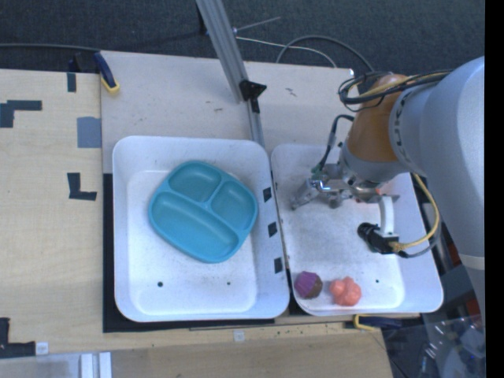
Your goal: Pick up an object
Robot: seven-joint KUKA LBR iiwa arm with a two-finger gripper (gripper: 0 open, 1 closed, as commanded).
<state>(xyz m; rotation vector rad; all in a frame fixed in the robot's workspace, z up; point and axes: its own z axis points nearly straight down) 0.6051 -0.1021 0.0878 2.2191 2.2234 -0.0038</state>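
Two small objects lie near the front edge of the right bin [417, 290]: a purple round one [308, 284] and, just right of it, an orange lumpy one [345, 290]. My gripper [319, 200] hangs over the back half of that bin, well behind both objects. Its metal fingers [302, 200] are spread open with nothing between them. The grey arm with its orange band [370, 136] comes in from the right.
The left bin [130, 290] holds a blue divided plate [203, 209]. A slanted metal pole [224, 38] stands behind the bins. A black cable [379, 239] loops down from the wrist over the right bin.
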